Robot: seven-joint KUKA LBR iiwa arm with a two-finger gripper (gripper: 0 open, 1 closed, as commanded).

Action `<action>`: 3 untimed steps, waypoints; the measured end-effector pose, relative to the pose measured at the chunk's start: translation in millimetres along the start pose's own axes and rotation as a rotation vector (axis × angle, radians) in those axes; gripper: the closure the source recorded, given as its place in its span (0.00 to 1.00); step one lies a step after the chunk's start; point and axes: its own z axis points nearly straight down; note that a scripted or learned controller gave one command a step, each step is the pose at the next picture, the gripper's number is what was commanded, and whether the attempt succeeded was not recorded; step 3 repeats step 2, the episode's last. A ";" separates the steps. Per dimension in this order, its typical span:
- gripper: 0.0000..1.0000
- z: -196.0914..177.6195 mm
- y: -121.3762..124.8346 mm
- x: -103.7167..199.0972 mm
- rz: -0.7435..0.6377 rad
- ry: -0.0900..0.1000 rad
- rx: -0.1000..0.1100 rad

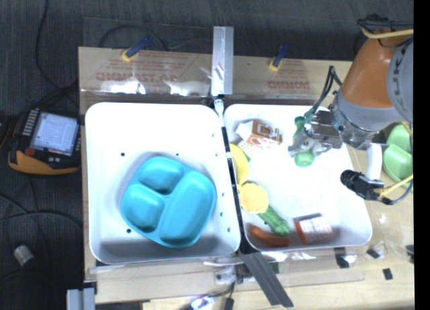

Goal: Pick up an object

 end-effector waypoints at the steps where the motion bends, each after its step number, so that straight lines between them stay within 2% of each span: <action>1: 1.00 -39.1 7.6 17.8 -0.021 0.001 0.000; 2: 1.00 -11.8 26.6 28.2 -0.024 -0.002 0.001; 3: 1.00 -11.8 26.6 28.2 -0.024 -0.002 0.001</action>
